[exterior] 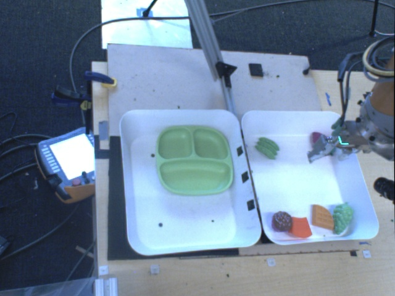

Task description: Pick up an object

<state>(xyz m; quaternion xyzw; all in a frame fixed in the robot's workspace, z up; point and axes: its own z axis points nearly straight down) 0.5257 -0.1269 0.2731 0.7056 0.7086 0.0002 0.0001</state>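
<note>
My gripper (322,148) hangs low over the upper right part of the right bin (290,184), reaching in from the right. A small dark red object (316,137) lies right beside its tip, partly hidden by it; whether they touch is unclear. A green pea pod (267,147) rests to the left of the gripper. Along the bin's front edge sit a brown round piece (282,221), an orange-red wedge (300,227), an orange waffle-like square (321,216) and a green broccoli (343,216).
The left bin (142,214) holds a green divided plate (194,160). A slanted metal pole (207,29) crosses the board behind the bins. A handheld pendant (68,162) and cables lie off the bench at left.
</note>
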